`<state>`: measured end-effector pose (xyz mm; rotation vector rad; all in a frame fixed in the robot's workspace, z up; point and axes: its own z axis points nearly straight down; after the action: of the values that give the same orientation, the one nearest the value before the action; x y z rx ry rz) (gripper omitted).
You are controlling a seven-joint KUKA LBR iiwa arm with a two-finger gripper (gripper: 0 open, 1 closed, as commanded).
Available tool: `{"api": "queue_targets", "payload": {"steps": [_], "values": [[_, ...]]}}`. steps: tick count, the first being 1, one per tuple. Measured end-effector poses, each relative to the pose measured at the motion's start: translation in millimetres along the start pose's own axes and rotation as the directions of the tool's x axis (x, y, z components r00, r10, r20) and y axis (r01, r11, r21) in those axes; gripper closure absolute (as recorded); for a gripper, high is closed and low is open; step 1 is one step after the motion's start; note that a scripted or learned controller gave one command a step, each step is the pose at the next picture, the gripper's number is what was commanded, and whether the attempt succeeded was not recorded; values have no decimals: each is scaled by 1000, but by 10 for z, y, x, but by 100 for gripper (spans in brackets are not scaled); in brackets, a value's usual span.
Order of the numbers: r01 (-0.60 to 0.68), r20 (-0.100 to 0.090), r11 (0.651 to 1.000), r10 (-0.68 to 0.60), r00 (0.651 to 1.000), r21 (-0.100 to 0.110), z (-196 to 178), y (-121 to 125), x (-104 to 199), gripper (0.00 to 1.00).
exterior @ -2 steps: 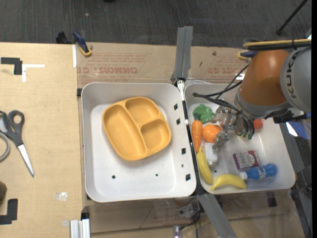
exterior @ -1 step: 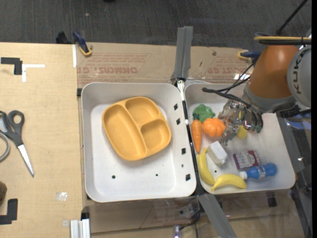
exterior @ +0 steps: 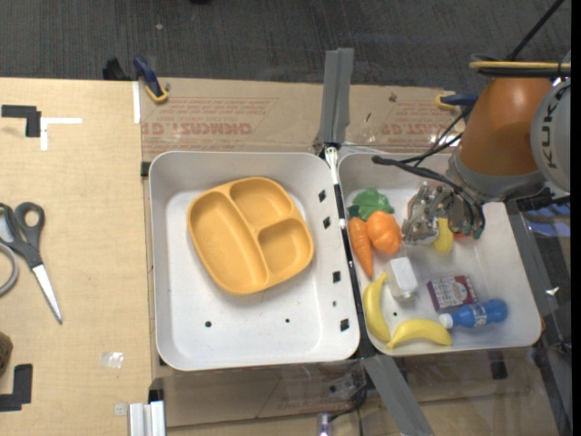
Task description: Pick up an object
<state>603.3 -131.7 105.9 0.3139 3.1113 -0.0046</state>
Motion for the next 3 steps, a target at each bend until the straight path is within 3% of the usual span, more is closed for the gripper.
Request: {"api": "queue_targets", "payload": {"steps": [1,2,3], "values": [[0,0,1000,0,1000,0,0,2,1,0],[1,5,1000,-1,1000,1,-105,4,-16,100],[-155,-9,988,155,988,0,125,263,-133,100]]}}
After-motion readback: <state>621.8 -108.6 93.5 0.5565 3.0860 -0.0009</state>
